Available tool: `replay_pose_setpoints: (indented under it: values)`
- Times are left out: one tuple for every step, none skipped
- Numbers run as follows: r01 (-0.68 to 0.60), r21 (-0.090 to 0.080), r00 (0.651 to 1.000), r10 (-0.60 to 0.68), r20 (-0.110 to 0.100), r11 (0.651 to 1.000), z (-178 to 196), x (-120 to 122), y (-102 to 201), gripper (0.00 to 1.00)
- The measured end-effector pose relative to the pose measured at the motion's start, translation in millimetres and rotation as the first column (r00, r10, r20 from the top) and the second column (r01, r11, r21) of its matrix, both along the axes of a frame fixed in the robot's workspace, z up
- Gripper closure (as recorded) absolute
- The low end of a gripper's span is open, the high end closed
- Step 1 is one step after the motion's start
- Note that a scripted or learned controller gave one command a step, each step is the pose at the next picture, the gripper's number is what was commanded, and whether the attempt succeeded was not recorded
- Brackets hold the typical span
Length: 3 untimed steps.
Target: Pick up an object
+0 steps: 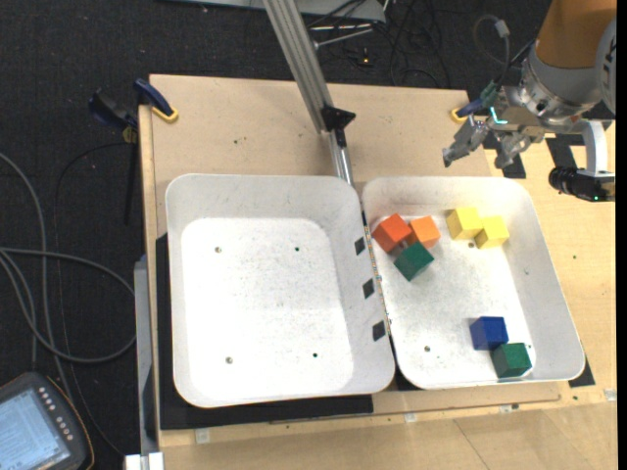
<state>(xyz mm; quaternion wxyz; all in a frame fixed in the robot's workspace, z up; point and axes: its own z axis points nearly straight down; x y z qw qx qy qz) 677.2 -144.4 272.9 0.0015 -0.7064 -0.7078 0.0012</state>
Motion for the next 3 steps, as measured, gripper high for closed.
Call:
replay_pose_setpoints:
  values:
    - [-0.002, -0.002, 1.000, 0.002, 0.003, 1.000, 2.5, 0.7, 0.1, 0.00]
    - [0.002, -0.001, 1.000, -0.002, -0.002, 1.000, -61.6, -0.6, -2.3, 0.00]
    - [0.003, -0.001, 1.000, -0.003, -0.002, 1.000, -123.4, -4.1, -8.4, 0.00]
